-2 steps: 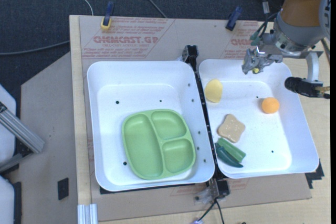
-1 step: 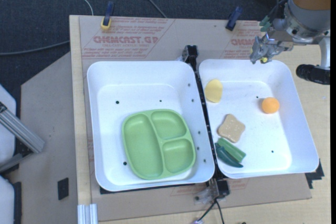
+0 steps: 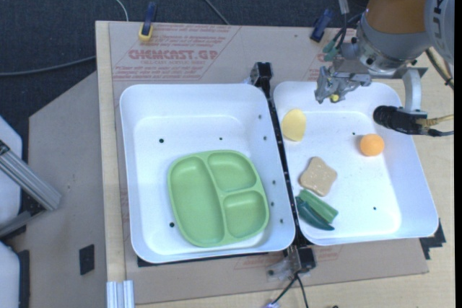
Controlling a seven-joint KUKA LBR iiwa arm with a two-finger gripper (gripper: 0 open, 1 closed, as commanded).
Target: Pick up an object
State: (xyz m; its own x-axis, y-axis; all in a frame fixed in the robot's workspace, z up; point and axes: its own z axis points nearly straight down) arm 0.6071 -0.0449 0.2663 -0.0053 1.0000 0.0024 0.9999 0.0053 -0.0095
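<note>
So the gripper (image 3: 333,91) is hanging over the far edge of the right bin (image 3: 404,223), roughly mid-way along that edge, and honestly I can't tell from this angle whether the claw is open or closed, it's just a dark cluster of metal under the wrist. Nothing visible between its tips, so I wouldn't say it's got anything. Candidates in that bin: a yellow lemon-ish piece (image 3: 293,124) up against the left wall near the far-left corner, an orange ball (image 3: 371,145) towards the right wall, a tan toast slice (image 3: 317,176) around the middle, and a green pepper-looking thing (image 3: 315,210) at the near-left corner. The left bin (image 3: 137,155) just has a green divided plate (image 3: 216,196) sitting in its near half. My guess is the yellow piece is the natural target, since it sits nearest the claw, just nearer-left of it. It's roundish with a slightly longer axis running far-to-near, so closing across its short side looks easiest. Being tight to the wall could crowd one side of the grasp.
</note>
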